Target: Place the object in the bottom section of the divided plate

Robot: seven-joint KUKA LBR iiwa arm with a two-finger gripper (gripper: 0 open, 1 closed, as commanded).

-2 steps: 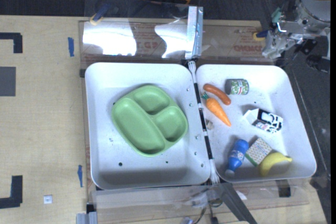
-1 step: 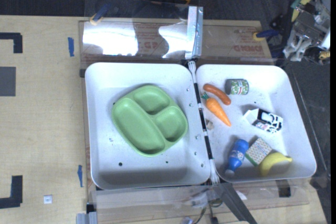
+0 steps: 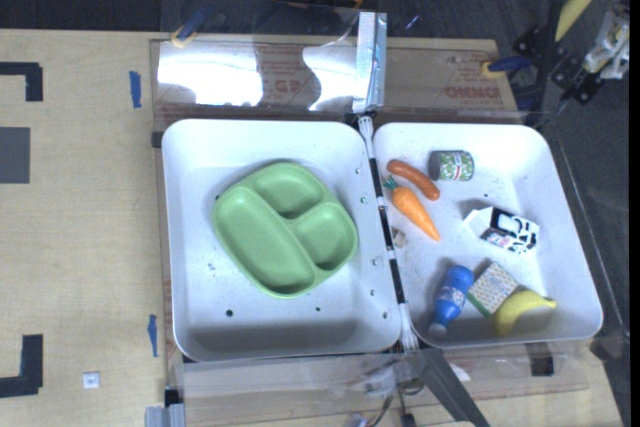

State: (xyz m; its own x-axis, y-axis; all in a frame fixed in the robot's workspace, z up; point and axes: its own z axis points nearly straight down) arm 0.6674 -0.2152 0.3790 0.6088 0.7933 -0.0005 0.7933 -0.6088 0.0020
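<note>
Looking down on two white bins side by side on a pale surface [image 3: 80, 215]. The left bin [image 3: 200, 305] holds a green divided plate [image 3: 265, 250], sitting a little askew near its middle. The plate's largest section lies toward 7 o'clock, with two smaller sections at 12 and 3 o'clock. No section has anything in it.

The right bin [image 3: 560, 185] holds every loose object, so the task's thing is there, not yet on the plate, and the task does not say which one it is. A carrot [image 3: 415, 213] and a red sausage [image 3: 413, 178] lie touching at 10 o'clock, near the shared rim [image 3: 385, 235]. A small can [image 3: 451, 165] is at 12 o'clock, and a white and black carton [image 3: 508, 230] is at the centre. A blue bottle [image 3: 452, 295], a patterned box [image 3: 492, 287] and a yellow fruit [image 3: 522, 310] crowd together at 6 o'clock.

Whether the jaws are open or closed cannot be told.

Likely trouble:
- The crowded trio at 6 o'clock could lead to grabbing two items or nudging a neighbour.
- The carrot and sausage are close to the rim, so a jaw may strike the wall.
- Rounded items could roll or slip.
- The plate's tilt makes it easy to mistake a small section for the bottom one.
- A low carry could clip the shared rim.

Open room: the carton has clear space around it, and the left bin has bare floor all round the plate, widest at 6 o'clock.
</note>
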